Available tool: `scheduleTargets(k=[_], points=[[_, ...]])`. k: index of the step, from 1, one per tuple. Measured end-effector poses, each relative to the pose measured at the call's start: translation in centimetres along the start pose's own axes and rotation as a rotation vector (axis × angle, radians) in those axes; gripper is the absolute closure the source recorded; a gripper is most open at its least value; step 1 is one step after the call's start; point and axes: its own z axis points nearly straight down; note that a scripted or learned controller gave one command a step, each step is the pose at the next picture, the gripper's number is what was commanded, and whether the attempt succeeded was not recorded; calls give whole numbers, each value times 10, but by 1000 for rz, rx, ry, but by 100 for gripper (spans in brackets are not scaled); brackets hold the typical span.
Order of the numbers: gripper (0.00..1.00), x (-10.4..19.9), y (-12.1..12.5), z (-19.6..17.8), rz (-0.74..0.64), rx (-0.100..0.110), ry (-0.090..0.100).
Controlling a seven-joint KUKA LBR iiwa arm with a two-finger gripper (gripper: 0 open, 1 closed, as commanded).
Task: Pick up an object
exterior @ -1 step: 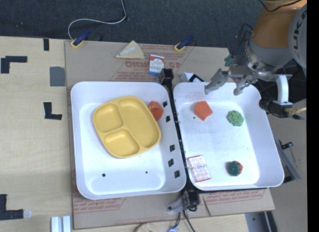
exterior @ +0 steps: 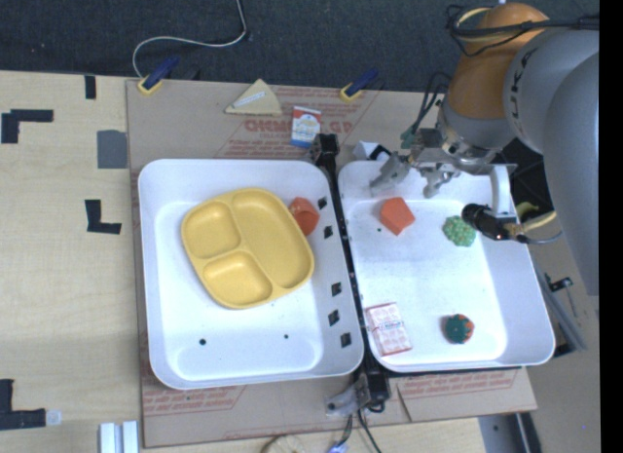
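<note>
- Grey metal hand (exterior: 414, 176), one in number, hangs over the far edge of the right bin (exterior: 487, 290); its two fingers (exterior: 386, 174) are spread apart, one toward the bin divider and one toward the arm, and nothing lies between them.
- Grey arm (exterior: 545, 81) with an orange band reaches in from the right, above the right bin's far corner.
- Orange block (exterior: 395, 215), one, lies on the right bin's floor just below the hand and apart from it; it looks roughly cubic and is turned so a corner points toward the near edge, so no long axis can be told.
- Green knobbly lump (exterior: 459, 231), one, sits right of the block, near the bin's right wall.
- Round green-and-red piece (exterior: 458, 327), one, rests near the right bin's near-right corner.
- Red-and-white flat packet (exterior: 387, 328), one, lies at the near-left corner of the right bin, its long axis running roughly far to near.
- Left bin (exterior: 165, 344) holds one yellow divided plate (exterior: 247, 246) with three compartments, and one small orange cup (exterior: 305, 215) touching the plate's right rim.
- Worktop (exterior: 58, 276) behind the bins carries one small red-white-blue box (exterior: 306, 128) and one pale wedge (exterior: 255, 98).
</note>
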Motion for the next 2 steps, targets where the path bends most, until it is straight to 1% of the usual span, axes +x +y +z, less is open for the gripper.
scheduleTargets(k=[1,2], points=[[0,-6,14,87,-1,-8,-2],[100,-6,14,77,-2,-8,-2]])
